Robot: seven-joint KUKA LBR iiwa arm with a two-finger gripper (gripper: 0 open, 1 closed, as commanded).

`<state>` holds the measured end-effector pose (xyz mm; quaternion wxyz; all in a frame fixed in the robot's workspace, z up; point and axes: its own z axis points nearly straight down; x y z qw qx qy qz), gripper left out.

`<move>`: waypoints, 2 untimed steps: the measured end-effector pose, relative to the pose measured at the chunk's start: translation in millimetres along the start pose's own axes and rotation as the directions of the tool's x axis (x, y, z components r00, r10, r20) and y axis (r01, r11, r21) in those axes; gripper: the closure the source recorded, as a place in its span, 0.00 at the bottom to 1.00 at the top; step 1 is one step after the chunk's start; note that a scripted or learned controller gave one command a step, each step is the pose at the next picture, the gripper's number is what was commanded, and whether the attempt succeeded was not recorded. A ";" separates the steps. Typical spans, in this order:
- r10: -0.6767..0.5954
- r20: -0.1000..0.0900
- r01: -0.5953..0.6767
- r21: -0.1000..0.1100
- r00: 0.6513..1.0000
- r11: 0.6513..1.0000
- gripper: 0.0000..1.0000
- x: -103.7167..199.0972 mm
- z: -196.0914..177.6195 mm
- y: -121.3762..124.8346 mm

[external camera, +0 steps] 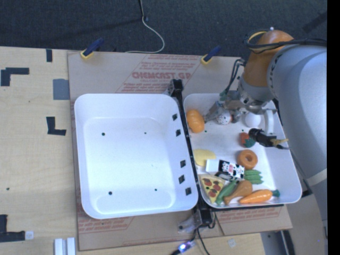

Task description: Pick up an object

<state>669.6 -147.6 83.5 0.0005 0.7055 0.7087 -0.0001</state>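
Pincer [223, 110], partly masked by the wrist, lowered into the right bin's [289, 166] far end; finger state cannot be told. Small white object [223, 119] just beneath it, orange toy [195, 120] beside.

My arm [300, 105] is a broad, smooth grey cylinder with a rounded orange band [263, 57] above the wrist. Thin black cables loop around that band. My pincer [226, 110] is pale metal.
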 end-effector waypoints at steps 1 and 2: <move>0.001 0.001 -0.001 0.002 1.000 1.000 1.00 -1.1 -10.5 -1.2; -0.006 -0.005 0.006 -0.004 1.000 1.000 1.00 103.4 -106.7 -26.9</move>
